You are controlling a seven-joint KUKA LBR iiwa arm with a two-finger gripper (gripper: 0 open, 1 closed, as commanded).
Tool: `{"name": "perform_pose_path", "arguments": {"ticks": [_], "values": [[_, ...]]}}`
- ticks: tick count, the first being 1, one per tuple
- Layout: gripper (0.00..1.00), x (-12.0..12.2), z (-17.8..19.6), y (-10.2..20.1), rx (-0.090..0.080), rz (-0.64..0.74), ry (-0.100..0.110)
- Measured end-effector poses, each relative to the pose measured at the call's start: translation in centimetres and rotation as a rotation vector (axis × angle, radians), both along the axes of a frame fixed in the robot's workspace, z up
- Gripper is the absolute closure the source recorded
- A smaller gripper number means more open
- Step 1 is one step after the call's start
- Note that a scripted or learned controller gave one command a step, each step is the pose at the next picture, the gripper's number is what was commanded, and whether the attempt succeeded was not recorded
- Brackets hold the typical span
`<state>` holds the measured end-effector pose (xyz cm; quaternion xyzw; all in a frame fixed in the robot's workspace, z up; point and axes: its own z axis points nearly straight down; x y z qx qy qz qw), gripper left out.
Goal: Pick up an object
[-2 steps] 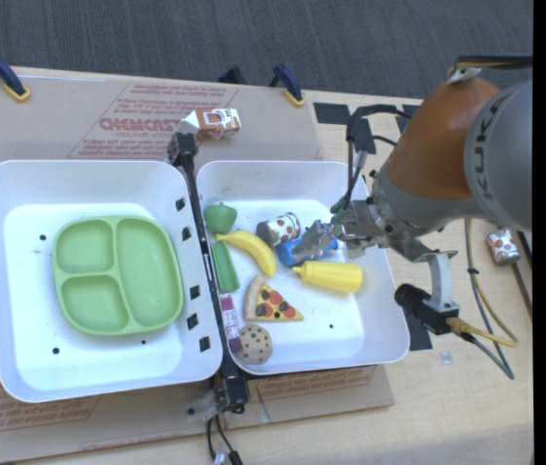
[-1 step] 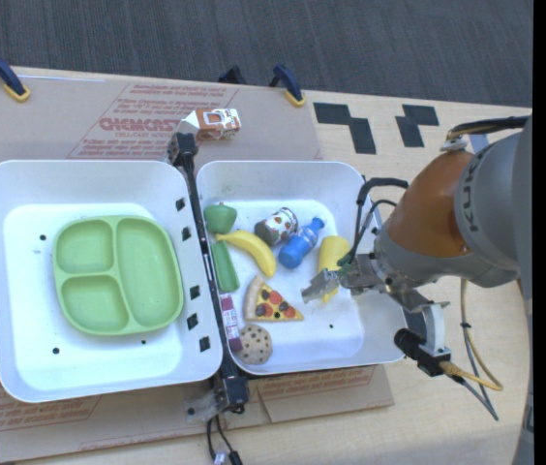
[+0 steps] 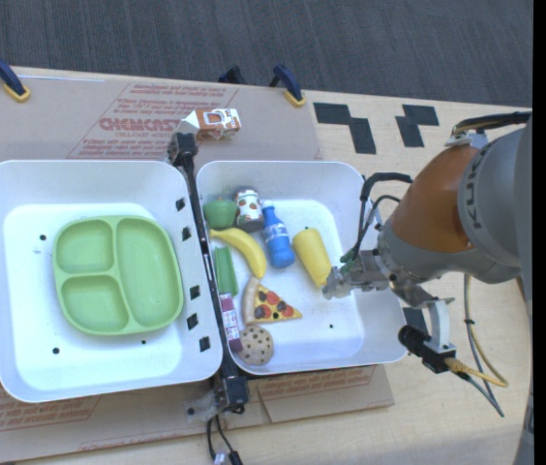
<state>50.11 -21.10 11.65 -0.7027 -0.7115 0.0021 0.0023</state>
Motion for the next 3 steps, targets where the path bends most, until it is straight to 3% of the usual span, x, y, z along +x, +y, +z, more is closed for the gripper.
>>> {"name": "perform_pose_path", "arguments": {"ticks": [1,2,3], "values": [[1.00,-0.2,2.1,0.0,-0.001,-0.006,-0.005],[1.00,3.4,12.1,0.0,-0.002,-0.007,-0.008],[0.00,3.3,12.1,0.0,-0.001,-0.007,-0.006]]}}
